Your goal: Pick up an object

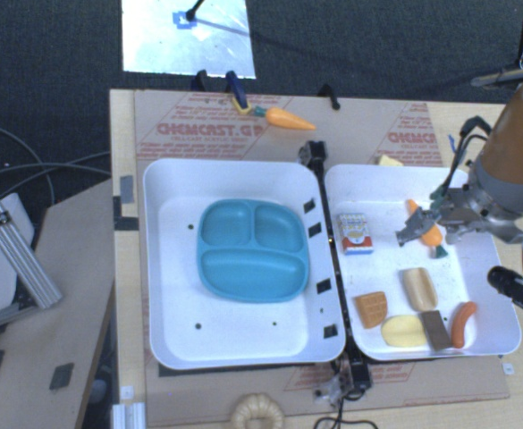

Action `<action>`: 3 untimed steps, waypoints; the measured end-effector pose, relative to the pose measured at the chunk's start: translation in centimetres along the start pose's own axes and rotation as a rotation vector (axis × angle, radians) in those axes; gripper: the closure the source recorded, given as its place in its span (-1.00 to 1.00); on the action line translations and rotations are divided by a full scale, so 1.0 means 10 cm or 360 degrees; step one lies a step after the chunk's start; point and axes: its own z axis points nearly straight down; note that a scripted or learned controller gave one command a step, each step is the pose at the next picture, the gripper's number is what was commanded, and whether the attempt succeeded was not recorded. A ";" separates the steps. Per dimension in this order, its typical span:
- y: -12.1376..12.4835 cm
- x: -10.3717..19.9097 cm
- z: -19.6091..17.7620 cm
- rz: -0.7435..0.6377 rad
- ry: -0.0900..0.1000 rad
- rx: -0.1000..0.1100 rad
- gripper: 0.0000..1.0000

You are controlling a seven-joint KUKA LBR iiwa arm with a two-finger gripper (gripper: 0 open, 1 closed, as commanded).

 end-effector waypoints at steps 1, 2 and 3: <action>0.02 0.00 -0.04 -0.0003 -0.0002 -0.0015 -1.00; -0.03 0.06 0.41 0.0000 -0.0001 -0.0008 -1.00; -0.01 0.03 1.04 0.0001 -0.0001 -0.0005 -1.00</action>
